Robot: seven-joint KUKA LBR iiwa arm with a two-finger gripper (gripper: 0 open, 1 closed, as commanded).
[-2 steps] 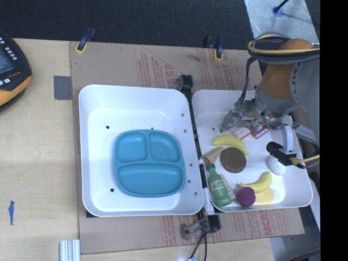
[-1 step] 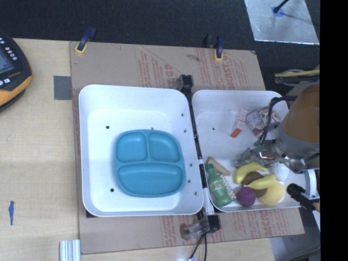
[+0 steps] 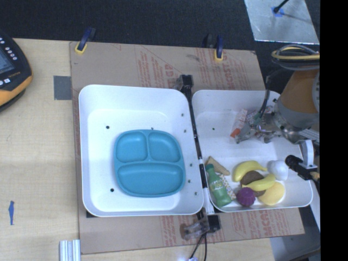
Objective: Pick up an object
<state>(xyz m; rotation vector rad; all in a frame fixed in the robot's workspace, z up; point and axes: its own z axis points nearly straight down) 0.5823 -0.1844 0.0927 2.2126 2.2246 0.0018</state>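
The jaws (image 3: 246, 130) sit low in the right bin (image 3: 217, 105), blurred; whether spread or pressed together, I cannot tell. The arm (image 3: 298, 99) is cut off at right. Bananas (image 3: 248, 169), a purple fruit (image 3: 246, 197) and a green bottle (image 3: 218, 187) crowd the near edge, partly overlapping. The left bin (image 3: 92, 145) holds 1 blue divided plate (image 3: 149, 163).

A pale wooden worktop (image 3: 38, 162) carries a brown cardboard sheet (image 3: 163, 64), clamped at twelve o'clock. Dark floor (image 3: 136, 7) lies beyond, with a grey mat (image 3: 283, 12) at one o'clock.
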